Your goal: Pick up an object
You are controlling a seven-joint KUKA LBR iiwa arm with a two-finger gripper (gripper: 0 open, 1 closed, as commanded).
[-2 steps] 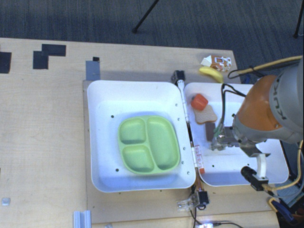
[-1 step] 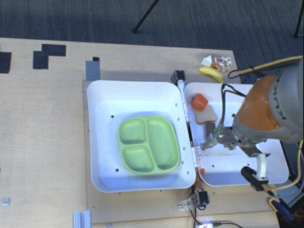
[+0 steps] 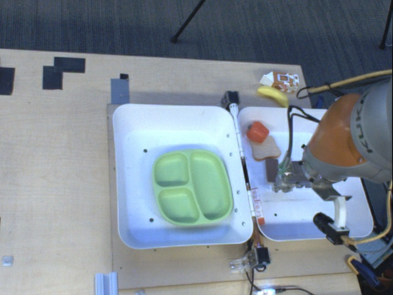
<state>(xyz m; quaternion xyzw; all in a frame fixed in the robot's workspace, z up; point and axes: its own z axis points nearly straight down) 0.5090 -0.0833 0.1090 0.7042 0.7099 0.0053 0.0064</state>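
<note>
Low over the right bin (image 3: 362, 223), the end effector (image 3: 284, 180) sits at the end of the grey arm (image 3: 368, 134), whose orange band (image 3: 334, 134) bulks above it. Whether it is apart or together cannot be told from this angle, since the wrist hides most of it, and nothing can be seen clamped in it.

Just beyond it, toward the bin's far left corner, lie two loose things: a tan, bread-like slice (image 3: 266, 149) and, touching its far edge, an orange-red block (image 3: 258, 131). The slice is the nearer of the two to the end effector, just beside it. A dark flat piece (image 3: 272, 170) lies between the slice and the end effector.

The left bin (image 3: 132, 165) holds a green divided tray (image 3: 193, 187) with three compartments, lying flat near the middle of the bin.

Outside the bins, on the desk (image 3: 55, 183) behind the right bin, rest a yellow banana-shaped toy (image 3: 272, 94) and a small printed packet (image 3: 284, 79), close together. Black cables (image 3: 302, 112) loop past the arm.
</note>
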